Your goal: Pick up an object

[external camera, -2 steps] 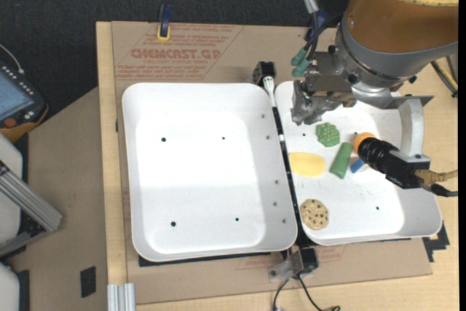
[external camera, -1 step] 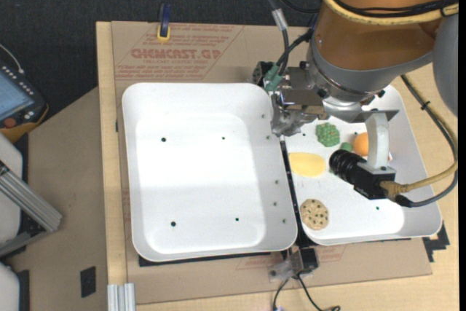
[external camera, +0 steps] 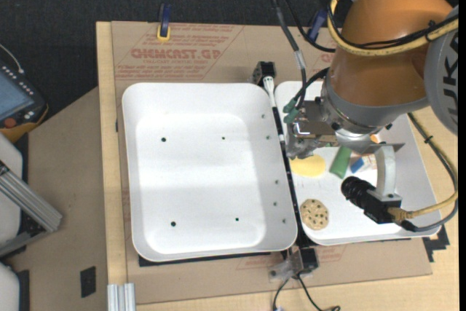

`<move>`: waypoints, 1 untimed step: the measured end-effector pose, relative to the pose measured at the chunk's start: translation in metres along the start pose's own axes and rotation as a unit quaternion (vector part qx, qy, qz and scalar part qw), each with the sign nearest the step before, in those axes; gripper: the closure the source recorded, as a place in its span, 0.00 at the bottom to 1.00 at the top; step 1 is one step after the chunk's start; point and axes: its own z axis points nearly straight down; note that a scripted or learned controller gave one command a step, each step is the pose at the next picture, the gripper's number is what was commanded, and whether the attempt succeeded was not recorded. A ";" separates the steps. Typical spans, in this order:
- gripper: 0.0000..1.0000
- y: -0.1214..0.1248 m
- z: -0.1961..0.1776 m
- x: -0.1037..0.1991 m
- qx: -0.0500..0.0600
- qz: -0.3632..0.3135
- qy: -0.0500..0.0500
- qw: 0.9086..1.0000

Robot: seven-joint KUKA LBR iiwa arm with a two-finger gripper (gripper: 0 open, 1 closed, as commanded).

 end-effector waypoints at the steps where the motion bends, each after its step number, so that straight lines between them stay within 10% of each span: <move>1: 1.00 0.032 0.024 -0.091 -0.003 0.002 0.000 1.000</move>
